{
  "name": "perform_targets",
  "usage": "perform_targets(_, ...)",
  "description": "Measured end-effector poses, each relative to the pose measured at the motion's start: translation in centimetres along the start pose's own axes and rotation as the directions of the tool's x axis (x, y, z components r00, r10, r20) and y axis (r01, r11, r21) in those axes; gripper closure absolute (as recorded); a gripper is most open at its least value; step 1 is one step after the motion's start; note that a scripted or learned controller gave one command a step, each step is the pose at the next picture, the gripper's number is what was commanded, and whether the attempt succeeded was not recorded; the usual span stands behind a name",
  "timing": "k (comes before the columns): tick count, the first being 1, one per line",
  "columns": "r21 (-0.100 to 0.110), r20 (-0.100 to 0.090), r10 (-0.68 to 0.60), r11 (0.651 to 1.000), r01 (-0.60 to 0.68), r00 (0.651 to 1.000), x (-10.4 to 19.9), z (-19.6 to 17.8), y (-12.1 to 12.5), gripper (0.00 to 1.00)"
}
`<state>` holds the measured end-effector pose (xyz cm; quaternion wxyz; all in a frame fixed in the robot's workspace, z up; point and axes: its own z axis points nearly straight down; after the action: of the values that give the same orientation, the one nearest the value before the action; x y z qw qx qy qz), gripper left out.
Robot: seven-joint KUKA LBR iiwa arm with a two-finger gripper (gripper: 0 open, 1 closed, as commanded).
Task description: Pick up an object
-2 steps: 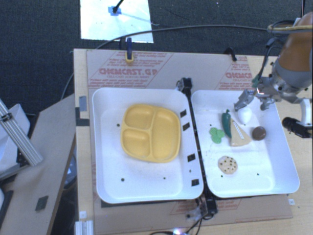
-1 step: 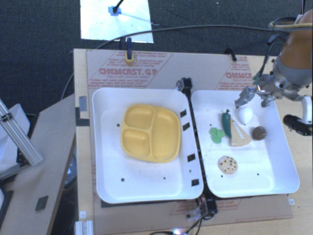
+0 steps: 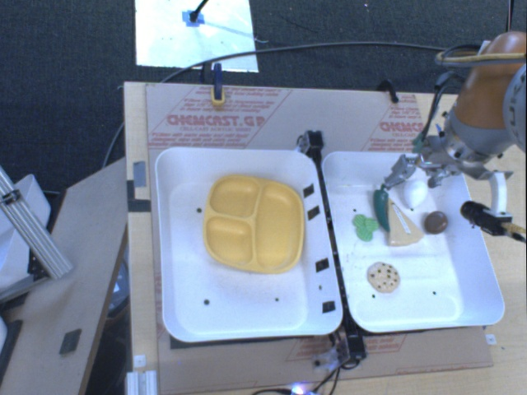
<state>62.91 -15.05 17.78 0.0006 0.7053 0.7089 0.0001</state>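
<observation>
Gripper [image 3: 409, 174] hangs just above white egg [image 3: 416, 192]; jaw state can't be told. Descent should be centred on egg, w/ green pepper [image 3: 381, 206] beside it avoided.

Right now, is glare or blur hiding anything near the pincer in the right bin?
Camera view: lighting is even and soft, shadows faint. The white object under the pincer washes out against the right bin, so its outline is hard to read. The pincer itself looks slightly blurred. The cookie, brown ball and yellow tray read clearly.
</observation>
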Motion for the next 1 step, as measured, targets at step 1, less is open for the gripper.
perform_targets(1, 0.003, -0.001, 0.003, 1.000, -0.003, 1.000, 0.13, 6.10, -0.52, 0.00)
